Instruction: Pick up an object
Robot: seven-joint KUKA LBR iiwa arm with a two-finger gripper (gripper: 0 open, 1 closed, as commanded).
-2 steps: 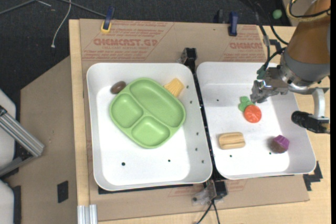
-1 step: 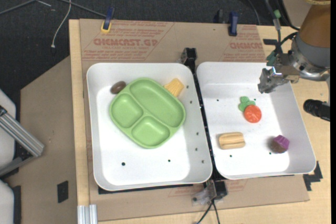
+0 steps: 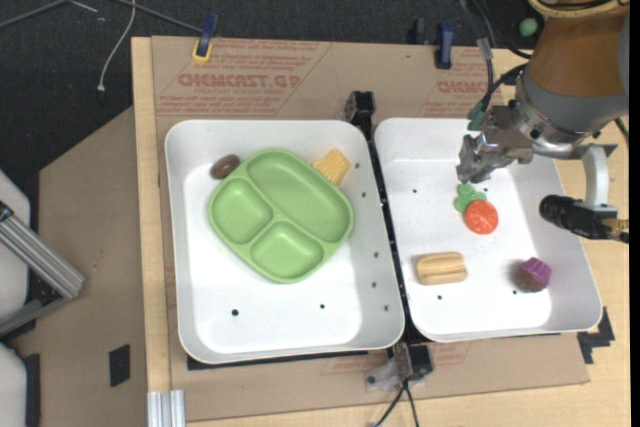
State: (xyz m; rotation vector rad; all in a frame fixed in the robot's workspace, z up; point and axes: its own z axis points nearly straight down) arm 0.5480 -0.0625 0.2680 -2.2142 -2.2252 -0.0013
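as the end effector [image 3: 478,167] hangs just above the toy carrot [image 3: 477,212], its opening cannot be told; the light, stiff carrot is best gripped across its orange body.

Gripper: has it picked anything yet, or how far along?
Done: the gripper is over the right bin, just above the tomato. In hand: nothing visibly held. Left: grasp and lift; the bread roll and purple toy lie untouched.

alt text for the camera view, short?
A grey and orange robot arm's hand hovers over the right bin, just above a toy tomato, with a bread roll and a purple toy nearby. The left bin holds a green divided plate.
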